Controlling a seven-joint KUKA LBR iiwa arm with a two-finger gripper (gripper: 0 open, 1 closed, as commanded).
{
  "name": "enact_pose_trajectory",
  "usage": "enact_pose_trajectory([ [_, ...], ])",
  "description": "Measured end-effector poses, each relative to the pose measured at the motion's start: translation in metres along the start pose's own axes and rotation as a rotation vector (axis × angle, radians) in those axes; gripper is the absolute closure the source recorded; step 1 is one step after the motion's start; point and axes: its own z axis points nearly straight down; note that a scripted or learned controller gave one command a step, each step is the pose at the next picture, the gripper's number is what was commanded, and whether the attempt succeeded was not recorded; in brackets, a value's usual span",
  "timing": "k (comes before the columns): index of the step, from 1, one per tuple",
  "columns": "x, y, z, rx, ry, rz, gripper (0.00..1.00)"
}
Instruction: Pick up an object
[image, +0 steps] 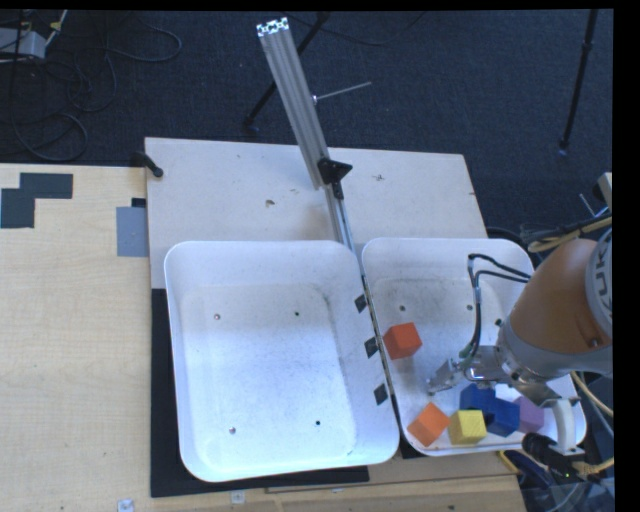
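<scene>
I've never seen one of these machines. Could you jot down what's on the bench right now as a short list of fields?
Bins: two white bins side by side, left bin and right bin
Blocks in right bin: orange cube alone mid-bin; near front edge, orange block, yellow block, blue blocks, purple block
Arm: grey and orange arm reaching in from the right
Hand: hand low over the right bin, beside the front cluster; grip unclear

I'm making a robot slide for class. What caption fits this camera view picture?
Robot arm's gripper hangs over the right bin near orange, yellow and blue blocks.
</scene>
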Motion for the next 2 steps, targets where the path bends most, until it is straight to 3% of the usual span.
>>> enact_pose_trajectory([
  [1,0.046,0.076,0.0,-0.002,0.001,-0.005,0.0],
  [2,-0.008,0.07,-0.075,-0.001,-0.003,0.004,0.0],
])
